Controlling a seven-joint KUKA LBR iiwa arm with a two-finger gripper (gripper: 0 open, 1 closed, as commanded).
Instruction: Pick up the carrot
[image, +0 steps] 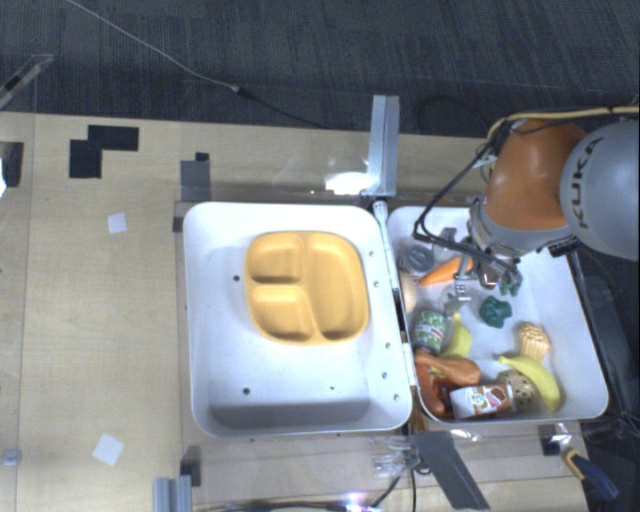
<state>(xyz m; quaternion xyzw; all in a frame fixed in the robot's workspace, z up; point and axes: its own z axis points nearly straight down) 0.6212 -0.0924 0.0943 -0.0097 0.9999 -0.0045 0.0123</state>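
- Hand (478, 283) of mine hangs low in the right bin (585, 330), just beside the carrot (441, 271); whether its two fingers are apart or together I cannot tell from above.
- That carrot lies in the bin's upper left part, its orange body slanting, near the bin's left wall and touching or nearly touching my hand's left side.
- I judge the pick not yet done: the carrot appears to rest on the bin floor and I see nothing gripped.
- What is left, as I judge it: close on the carrot and lift it clear.
- My arm (560, 190) reaches in from the right, wrist bent steeply down over the bin.
- Below the carrot lie a green can (431, 328), a banana (535, 375) and other toy foods.
- Across in the left bin (215, 300) sits a yellow divided plate (303, 285).
- Both bins rest on the desk (90, 330).
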